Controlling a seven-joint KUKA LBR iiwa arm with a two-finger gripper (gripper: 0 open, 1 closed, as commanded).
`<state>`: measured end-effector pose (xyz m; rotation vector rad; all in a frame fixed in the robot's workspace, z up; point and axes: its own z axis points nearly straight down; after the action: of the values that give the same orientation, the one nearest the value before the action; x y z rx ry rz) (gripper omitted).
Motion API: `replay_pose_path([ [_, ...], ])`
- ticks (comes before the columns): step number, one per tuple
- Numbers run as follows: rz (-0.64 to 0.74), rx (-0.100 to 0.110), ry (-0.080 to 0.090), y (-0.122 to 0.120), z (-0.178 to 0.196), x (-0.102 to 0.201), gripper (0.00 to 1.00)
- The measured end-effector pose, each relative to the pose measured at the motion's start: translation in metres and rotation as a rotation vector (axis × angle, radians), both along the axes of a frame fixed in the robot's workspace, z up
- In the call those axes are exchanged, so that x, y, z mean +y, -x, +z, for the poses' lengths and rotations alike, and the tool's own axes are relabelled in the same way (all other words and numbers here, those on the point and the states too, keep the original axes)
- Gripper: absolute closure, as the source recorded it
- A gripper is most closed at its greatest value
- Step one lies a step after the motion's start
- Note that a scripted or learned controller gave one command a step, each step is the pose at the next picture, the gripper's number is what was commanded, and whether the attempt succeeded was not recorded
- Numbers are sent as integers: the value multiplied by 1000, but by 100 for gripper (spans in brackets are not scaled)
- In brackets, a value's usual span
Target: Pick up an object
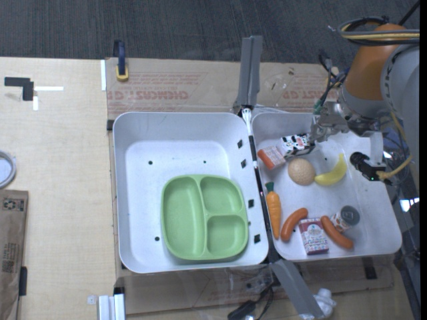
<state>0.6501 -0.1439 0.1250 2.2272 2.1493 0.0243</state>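
Note:
The right bin (373,199) holds several small items: a black-and-white toy (294,143), a red-orange block (269,157), a tan egg-like ball (301,171), a yellow banana (333,172), a carrot (273,209), two sausages (293,223) (336,233), a red-and-white carton (313,237) and a small grey can (349,215). My gripper (318,131) hangs low over the bin's far part, right beside the black-and-white toy and just above the banana. The wrist hides its tips.
In the left bin (133,179) lies a green divided plate (204,217). A grey post (249,72) stands behind the gap between the bins. A blue-and-yellow clamp (120,60) sits at the bench's far edge. Cables trail from the arm on the right.

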Motion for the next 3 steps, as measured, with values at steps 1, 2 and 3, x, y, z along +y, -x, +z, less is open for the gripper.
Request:
replay_pose_path([
  [1,166,37,-13,40,-29,-6,100],
  [2,167,44,-17,42,-32,-5,0],
  [3,314,42,-28,64,-32,-48,0],
])
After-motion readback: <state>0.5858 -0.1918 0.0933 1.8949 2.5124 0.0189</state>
